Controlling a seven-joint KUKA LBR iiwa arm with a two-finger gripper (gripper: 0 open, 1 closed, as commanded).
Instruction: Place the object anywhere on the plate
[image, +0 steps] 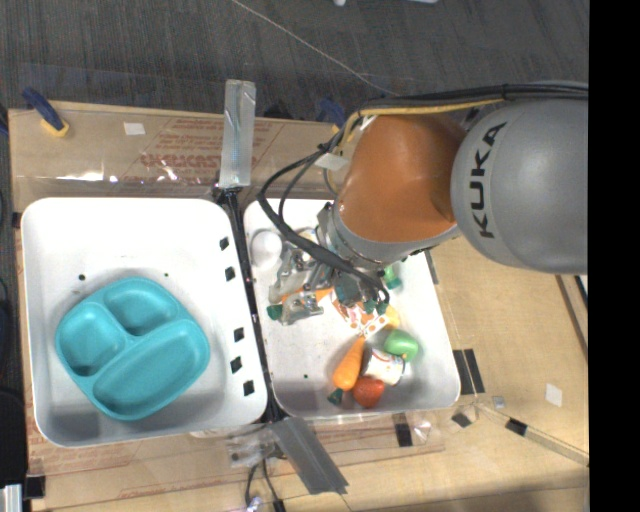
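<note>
A teal plate (130, 345) with three compartments lies in the left white bin (60, 230). Nothing rests on it. My gripper (298, 292) is low over the left part of the right bin (300, 385), under the orange wrist band. It sits among small toy pieces, with an orange and teal bit right at its tip. An orange carrot (348, 365), a green piece (402, 345) and a red piece (368, 392) lie just right of and below the gripper. The arm hides the bin's upper middle.
A white round item (264, 243) sits at the right bin's upper left corner. A small green piece (392, 281) shows beside the wrist. The divider wall (248, 330) between the bins runs just left of the gripper. Taped cardboard surrounds both bins.
</note>
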